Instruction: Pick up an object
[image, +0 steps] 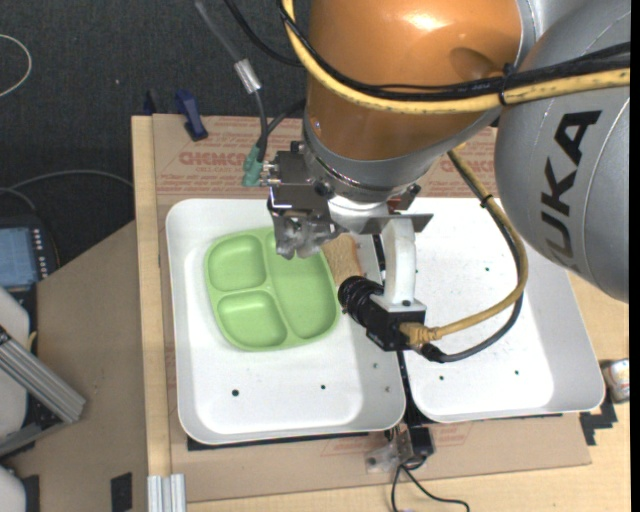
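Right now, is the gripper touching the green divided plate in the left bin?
Cannot tell. In the camera view the gripper overlaps the green plate's upper edge, but the slanted look from above shows neither contact nor gap plainly.

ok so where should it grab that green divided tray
Probably the green tray's thin raised rim, along its exposed near-left edge, coming straight down from above. It lies flat in the left bin, so only a rim or divider wall offers the pincer something narrow to close on.
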